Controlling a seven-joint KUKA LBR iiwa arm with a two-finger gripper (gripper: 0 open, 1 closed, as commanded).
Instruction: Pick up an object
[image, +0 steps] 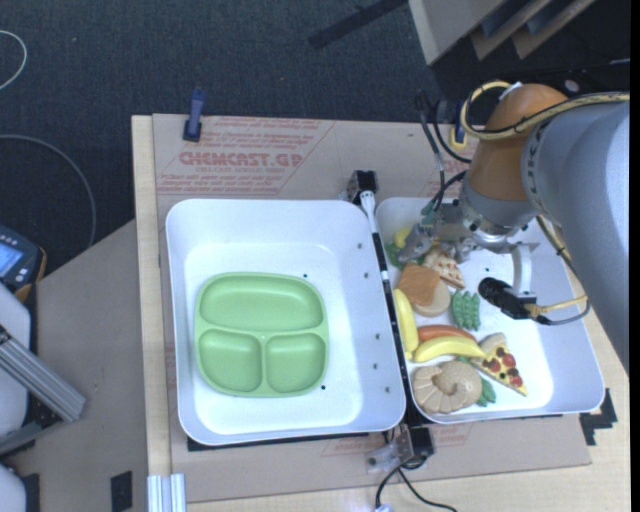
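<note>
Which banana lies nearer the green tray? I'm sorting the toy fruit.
The straight banana along the right bin's left wall; the curved banana lies further right.

Reaches in from the right, bent downward. Orange band above the wrist. Gripper (437, 238) lowered, pointing left.

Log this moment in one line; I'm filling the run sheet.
arm: over right bin | pincer: low at bin's far end, above toy food | green tray: left bin | lifted: nothing seen
</note>
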